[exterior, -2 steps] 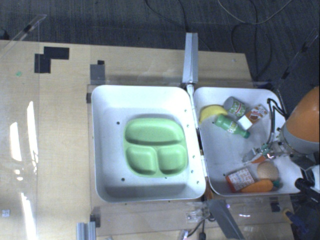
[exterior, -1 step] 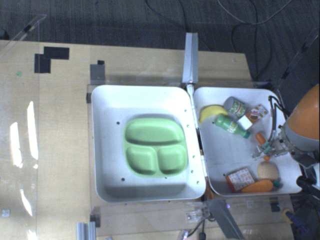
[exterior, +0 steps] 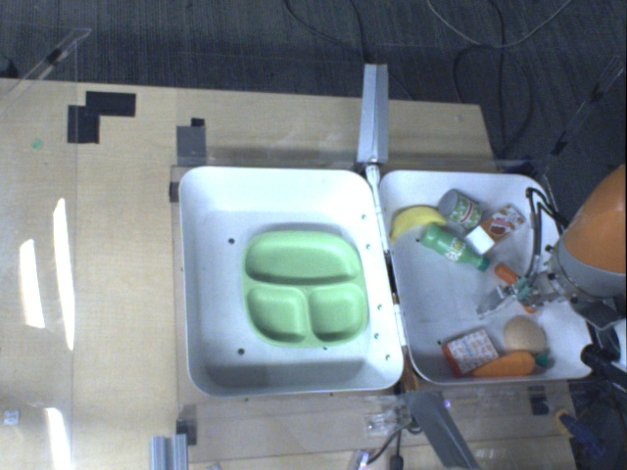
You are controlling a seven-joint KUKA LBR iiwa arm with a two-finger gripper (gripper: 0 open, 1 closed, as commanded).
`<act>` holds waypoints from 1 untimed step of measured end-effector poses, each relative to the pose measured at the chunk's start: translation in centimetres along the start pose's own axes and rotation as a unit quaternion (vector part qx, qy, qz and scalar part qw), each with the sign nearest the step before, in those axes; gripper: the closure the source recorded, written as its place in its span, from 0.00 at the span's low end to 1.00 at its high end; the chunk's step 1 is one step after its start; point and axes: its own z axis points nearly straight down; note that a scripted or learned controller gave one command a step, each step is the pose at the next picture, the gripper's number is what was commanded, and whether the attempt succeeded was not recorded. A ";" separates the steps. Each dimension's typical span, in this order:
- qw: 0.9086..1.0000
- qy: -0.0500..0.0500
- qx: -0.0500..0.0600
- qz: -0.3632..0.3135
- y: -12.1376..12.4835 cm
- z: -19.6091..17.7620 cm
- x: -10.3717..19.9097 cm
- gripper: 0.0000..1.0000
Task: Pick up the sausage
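In the right-hand bin [exterior: 421, 292], toward its right wall, the grey arm with its orange band [exterior: 600, 228] reaches in from the right, and the gripper [exterior: 519, 296] sits low over the bin floor. It is too small and cluttered to tell how far the pincer is open, or whether it has hold of anything. A small reddish-orange piece, apparently the sausage [exterior: 505, 273], lies just beside the gripper on its far-left side; contact between them cannot be judged.

Farther back in the same bin lie a yellow fruit [exterior: 413, 221], a tin can [exterior: 458, 206], a green bottle with a white cap [exterior: 454, 246] on its side, and a red-and-white packet [exterior: 504, 222]. Along the near wall sit a small printed box [exterior: 468, 348], an orange carrot [exterior: 505, 364] and a pale round item [exterior: 524, 335].

The left-hand bin [exterior: 211, 262] holds a green divided tray [exterior: 305, 285] at its middle. Both bins rest side by side on a light wooden bench [exterior: 98, 292].
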 end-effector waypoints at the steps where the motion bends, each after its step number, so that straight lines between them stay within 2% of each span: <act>1: 0.999 0.011 0.003 -0.033 3.2 1.6 -1.7 0.00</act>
